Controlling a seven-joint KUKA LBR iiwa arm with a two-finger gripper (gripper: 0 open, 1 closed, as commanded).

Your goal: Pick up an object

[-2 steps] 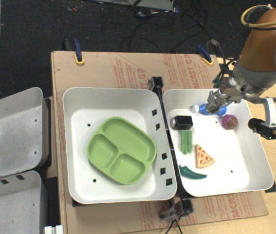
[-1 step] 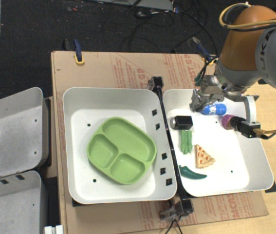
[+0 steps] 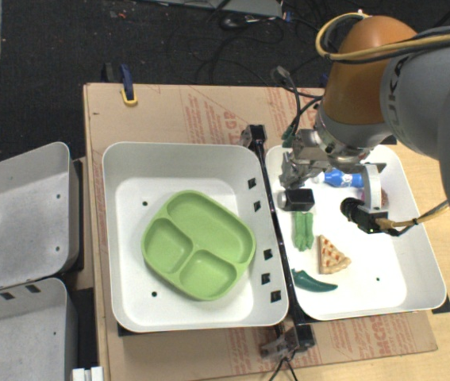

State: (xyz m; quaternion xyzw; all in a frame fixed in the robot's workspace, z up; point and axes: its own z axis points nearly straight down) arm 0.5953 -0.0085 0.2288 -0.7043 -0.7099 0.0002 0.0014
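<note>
1. While nothing looks lifted yet, gripper (image 3: 298, 187) hangs low at right bin (image 3: 415, 236) upper left, above the bean (image 3: 302, 230).
2. Pincer state: cannot tell.
3. Pizza (image 3: 332, 255), pepper (image 3: 313, 281) lie lower center; grasp and lift remain.

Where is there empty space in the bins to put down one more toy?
The right bin has bare floor right of the pizza slice and dark green pepper. Its upper left is crowded under the gripper. In the left bin, bare strips border the green plate.
</note>
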